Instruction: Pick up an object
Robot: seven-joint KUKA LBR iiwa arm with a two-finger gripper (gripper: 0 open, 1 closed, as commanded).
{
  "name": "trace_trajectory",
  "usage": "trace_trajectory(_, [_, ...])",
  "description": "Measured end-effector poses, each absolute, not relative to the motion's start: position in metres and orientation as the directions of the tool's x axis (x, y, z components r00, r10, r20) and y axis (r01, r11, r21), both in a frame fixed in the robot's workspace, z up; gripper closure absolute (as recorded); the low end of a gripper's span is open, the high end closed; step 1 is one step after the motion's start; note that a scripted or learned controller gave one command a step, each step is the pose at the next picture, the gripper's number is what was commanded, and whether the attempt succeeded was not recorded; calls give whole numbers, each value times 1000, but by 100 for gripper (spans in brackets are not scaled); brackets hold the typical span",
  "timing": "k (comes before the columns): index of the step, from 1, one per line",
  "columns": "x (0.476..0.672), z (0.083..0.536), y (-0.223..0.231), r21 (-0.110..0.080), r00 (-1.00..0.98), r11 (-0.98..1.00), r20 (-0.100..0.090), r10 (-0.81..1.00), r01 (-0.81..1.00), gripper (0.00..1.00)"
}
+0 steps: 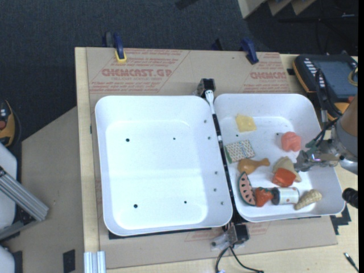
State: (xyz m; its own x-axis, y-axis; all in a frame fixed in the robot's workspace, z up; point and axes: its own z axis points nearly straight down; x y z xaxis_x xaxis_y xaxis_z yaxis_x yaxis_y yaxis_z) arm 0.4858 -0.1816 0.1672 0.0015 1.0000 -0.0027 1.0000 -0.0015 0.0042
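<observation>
The grey two-finger gripper [305,160] hovers by the right edge of the right white plastic bin [267,102], fingers slightly parted, holding nothing. Just beside it lies the nearest candidate, a red-orange toy chunk [284,178]. Nothing is picked up yet; the grasp remains.

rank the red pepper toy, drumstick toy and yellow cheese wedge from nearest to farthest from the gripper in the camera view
1. Red pepper toy: just left of the gripper, in the right bin.
2. Drumstick toy: further left, mid-bin.
3. Yellow cheese wedge: farthest, toward the bin's upper left.
</observation>
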Motion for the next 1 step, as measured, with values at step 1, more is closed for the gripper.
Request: trace_trajectory(1, [480, 193, -66, 1, -12, 12, 5, 1000, 1000, 100])
